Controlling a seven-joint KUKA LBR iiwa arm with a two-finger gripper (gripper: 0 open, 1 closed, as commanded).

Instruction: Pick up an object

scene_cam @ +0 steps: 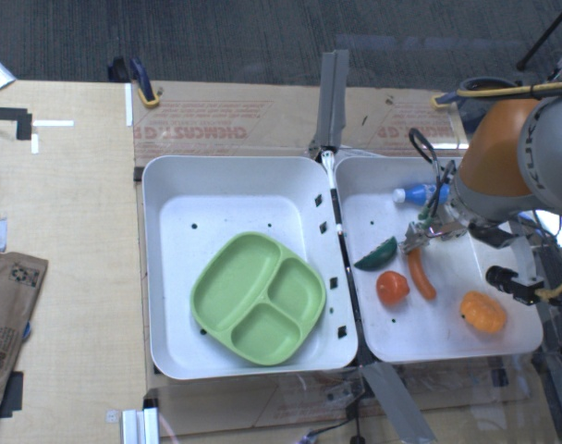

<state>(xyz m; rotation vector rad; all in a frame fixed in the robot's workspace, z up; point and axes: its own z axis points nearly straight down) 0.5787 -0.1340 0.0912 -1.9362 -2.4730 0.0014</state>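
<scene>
Bins, two of them, white and shallow, sit side by side on the bench: the left bin (170,202) holds a single green divided plate (258,297) with three compartments, tilted toward the lower right corner. The right bin (373,340) holds five loose items: one red tomato (392,288), one orange carrot (421,276) lying just beside it, one dark green leaf-shaped piece (377,253), one orange pepper-like piece (484,312) near the lower right, and one white-and-blue bottle (413,194) toward the back. The grey arm with its orange band (503,146) reaches in from the right, its gripper (418,237) low over the right bin, right at the upper end of the carrot. The fingertips are small and dark against the clutter; how far apart they stand, and whether anything sits between them, cannot be told. The arm's bulk hides part of the bin's right side
</scene>
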